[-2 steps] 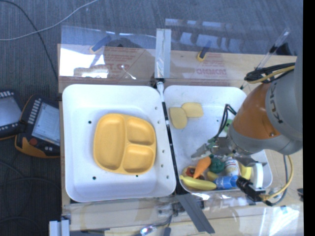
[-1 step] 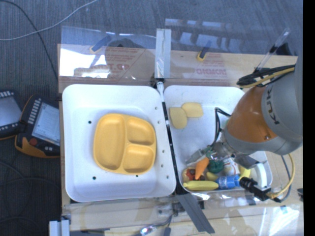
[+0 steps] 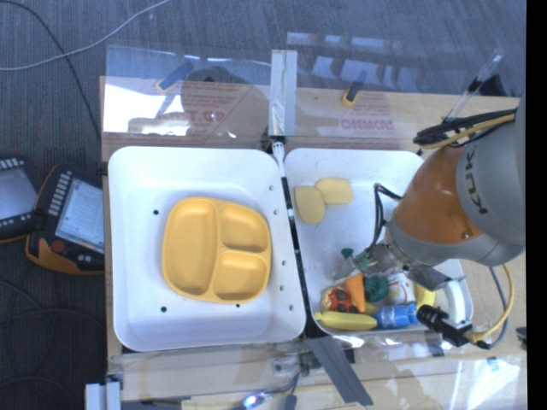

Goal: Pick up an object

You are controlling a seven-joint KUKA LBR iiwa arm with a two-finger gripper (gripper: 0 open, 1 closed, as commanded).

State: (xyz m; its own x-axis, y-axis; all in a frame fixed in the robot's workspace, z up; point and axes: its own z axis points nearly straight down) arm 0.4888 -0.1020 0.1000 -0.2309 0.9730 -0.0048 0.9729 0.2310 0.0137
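The arm point(image 3: 453, 203) reaches down into the right bin point(image 3: 376, 167), with the gripper point(image 3: 374, 267) low over a heap of toys in the near corner. Whether it is released or clenched cannot be told; the wrist hides it. A carrot point(image 3: 356, 290) lies just below it, a banana point(image 3: 346, 320) further toward the near rim, a blue bottle point(image 3: 398, 316) beside that. The step looks like the descent onto a piece; next comes closing on one and lifting straight up.

Grey carpet floor point(image 3: 102, 7) with black cables point(image 3: 51, 54), wooden bench point(image 3: 427, 109), bright glare.
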